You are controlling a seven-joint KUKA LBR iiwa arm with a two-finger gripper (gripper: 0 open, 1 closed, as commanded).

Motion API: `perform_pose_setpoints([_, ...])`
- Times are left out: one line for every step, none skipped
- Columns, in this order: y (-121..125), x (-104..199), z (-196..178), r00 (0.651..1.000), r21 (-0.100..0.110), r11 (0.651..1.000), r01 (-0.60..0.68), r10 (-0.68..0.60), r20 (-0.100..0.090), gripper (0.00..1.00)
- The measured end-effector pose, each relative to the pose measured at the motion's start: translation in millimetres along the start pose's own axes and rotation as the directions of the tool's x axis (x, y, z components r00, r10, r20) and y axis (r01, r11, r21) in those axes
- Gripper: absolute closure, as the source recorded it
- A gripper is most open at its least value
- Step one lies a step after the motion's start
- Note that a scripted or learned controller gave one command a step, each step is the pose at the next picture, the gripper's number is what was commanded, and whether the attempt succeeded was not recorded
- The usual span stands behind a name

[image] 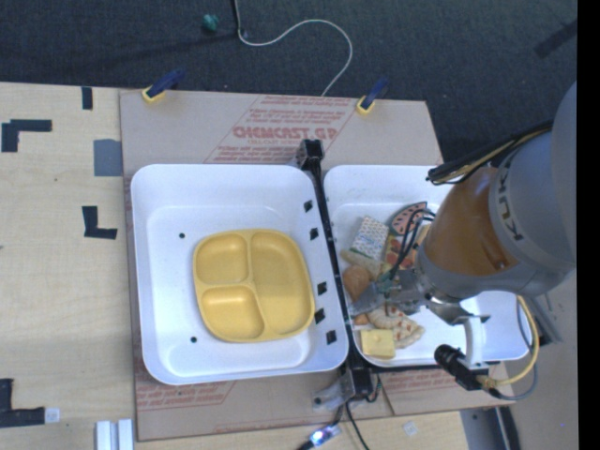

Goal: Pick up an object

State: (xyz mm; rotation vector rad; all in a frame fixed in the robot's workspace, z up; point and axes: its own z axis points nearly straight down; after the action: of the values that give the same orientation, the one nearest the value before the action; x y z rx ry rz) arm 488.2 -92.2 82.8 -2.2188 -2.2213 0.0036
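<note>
The right bin [375, 184] holds a pile of toy food: a pale waffle-like block [368, 237], a pizza-slice piece [407, 219], a brown bun [356, 279], a yellow cheese block [378, 344] and a flat pizza piece [401, 327]. The arm's orange band [464, 228] and grey wrist hang over this bin. My gripper [389, 292] is down among the food at the bin's middle, its tips hidden in the pile.
The left bin [159, 251] holds a yellow divided plate [251, 284]. A black divider with clips [323, 242] runs between the bins. Both stand on cardboard [272, 129] on the wooden bench. Cables trail at the front right [469, 368].
</note>
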Motion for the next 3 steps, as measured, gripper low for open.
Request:
perform_pose_setpoints([0,0,-12,1.000,-0.001,1.000,0.000,0.000,0.000,1.00])
perform_pose_setpoints([-2,-9,-69,1.000,-0.005,1.000,-0.001,0.001,0.000,1.00])
perform_pose_setpoints([-2,-5,-131,1.000,-0.006,1.000,0.001,-0.001,0.000,1.00])
